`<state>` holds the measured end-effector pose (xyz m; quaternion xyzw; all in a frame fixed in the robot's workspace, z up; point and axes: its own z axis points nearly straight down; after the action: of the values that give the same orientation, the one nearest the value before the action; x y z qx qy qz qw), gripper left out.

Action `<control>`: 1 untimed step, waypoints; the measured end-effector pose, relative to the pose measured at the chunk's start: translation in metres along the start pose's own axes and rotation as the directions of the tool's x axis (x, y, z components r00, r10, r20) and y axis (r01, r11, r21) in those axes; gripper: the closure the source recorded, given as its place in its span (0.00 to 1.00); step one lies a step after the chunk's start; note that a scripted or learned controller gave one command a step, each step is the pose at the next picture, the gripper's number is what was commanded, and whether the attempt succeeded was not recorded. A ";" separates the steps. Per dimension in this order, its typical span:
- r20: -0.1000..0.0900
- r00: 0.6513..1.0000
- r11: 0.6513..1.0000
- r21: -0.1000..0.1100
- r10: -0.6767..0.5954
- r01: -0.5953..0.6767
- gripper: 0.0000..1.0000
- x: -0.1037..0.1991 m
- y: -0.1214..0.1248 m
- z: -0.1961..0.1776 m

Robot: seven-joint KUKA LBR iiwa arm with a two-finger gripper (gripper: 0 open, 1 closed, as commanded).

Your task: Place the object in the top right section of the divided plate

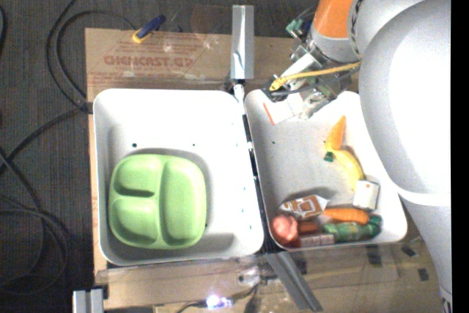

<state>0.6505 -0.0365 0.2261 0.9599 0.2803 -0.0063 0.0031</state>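
Hovering at the far edge of the right bin [258, 157], the gripper [308, 88] sits over that bin's back corner; how far its fingers are parted cannot be told, and nothing visibly sits between them. The objects lie toward the bin's near right corner, well apart from the gripper: a banana [347, 161] with its long axis running front to back, a carrot [346, 215], a red fruit [284, 228] and a small packet [306, 206] whose label is unreadable. The divided plate [157, 199] rests in the left bin [102, 157] near its near left corner. The cardboard [146, 59] behind bears faint red lettering, not legible.
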 end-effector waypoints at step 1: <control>-0.011 0.918 0.918 0.002 -0.396 0.396 1.00 0.028 -0.099 -0.043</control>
<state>0.6210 0.0621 0.2682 0.8835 0.4685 -0.0024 -0.0015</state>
